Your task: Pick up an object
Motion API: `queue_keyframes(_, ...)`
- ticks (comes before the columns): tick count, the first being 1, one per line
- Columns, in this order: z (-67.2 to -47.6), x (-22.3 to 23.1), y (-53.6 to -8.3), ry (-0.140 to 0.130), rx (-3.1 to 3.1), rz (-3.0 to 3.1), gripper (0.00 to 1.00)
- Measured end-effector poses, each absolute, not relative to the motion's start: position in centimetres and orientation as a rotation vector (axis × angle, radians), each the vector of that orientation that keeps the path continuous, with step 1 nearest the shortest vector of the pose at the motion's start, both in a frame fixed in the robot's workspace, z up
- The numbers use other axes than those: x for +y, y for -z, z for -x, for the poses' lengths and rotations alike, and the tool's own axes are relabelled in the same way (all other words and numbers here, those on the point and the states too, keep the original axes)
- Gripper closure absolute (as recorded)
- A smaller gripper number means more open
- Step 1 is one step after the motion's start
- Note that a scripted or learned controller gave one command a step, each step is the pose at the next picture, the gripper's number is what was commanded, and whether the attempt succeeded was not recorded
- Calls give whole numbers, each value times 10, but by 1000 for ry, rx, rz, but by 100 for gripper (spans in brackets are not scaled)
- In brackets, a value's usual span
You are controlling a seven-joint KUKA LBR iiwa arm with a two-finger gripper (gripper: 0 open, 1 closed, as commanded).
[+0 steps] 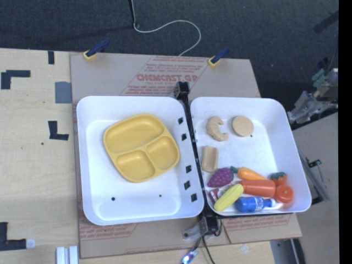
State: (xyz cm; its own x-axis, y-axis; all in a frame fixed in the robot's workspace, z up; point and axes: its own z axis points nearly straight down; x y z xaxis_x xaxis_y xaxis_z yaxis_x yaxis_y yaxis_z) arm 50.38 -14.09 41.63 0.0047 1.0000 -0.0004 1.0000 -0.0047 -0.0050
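Note:
The right bin holds several toy foods. A tan croissant piece and a round cookie lie near its back. A tan bread block lies by the divider. Along the front are purple grapes, a carrot, a red-orange sausage, a tomato, a corn cob and a blue tube. My gripper hangs as a grey shape outside the right bin's far right corner, apart from every object.
A yellow divided plate lies in the left bin. Both bins sit on a cardboard sheet held by clamps. A white cable loops behind the bins. More cables lie at the front edge.

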Motion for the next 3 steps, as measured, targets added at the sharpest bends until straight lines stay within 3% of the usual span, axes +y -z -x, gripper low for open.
queue_keyframes(1, -482, -195, -382, -5, -2215, 2225, 100)
queue_keyframes(2, -483, -207, -353, -5, -2218, 2221, 100)
queue_keyframes(3, -484, -206, -365, -2, -2223, 2220, 100)
